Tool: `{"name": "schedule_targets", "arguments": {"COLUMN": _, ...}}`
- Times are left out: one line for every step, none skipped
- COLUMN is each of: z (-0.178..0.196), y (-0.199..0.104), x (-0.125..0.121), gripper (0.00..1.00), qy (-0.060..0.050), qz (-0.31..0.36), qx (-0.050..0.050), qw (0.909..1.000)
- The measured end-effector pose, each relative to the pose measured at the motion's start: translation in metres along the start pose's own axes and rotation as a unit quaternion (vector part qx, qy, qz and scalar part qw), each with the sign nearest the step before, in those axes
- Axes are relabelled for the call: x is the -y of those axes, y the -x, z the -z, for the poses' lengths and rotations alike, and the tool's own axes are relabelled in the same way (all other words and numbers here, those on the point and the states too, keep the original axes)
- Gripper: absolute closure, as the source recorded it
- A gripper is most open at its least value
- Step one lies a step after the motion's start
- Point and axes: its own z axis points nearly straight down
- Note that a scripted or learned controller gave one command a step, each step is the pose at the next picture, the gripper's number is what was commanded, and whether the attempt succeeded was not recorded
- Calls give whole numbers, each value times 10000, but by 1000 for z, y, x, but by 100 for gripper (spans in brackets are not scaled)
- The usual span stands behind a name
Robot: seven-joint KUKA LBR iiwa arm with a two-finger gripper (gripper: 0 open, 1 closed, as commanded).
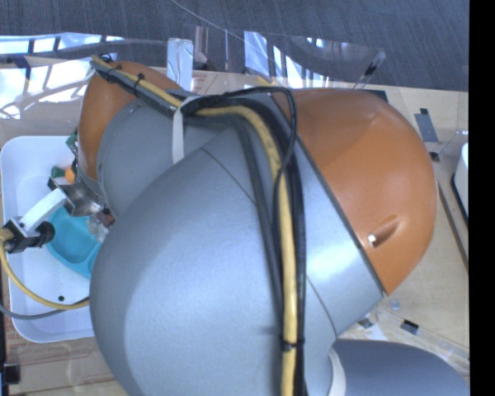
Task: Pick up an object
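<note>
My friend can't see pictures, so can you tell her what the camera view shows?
A big grey robot arm with an orange band covers most of the camera view, black and yellow cables running along it. It reaches over a white bin on the left, where a blue object lies beside its wrist.

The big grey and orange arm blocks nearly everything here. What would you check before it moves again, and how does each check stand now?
1. Arm reaches over the left bin: ok.
2. Something to pick lies there, a blue object: ok.
3. Pincer's position over the object: cannot tell, the arm hides it.
4. Object held: cannot tell.
5. Yellow cable loops inside the bin, could snag: not ok.
</note>
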Motion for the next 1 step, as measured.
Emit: {"name": "schedule_targets", "arguments": {"z": 22, "y": 49, "x": 28, "gripper": 100, "qy": -4, "qz": 327, "qx": 14, "qw": 9995}}
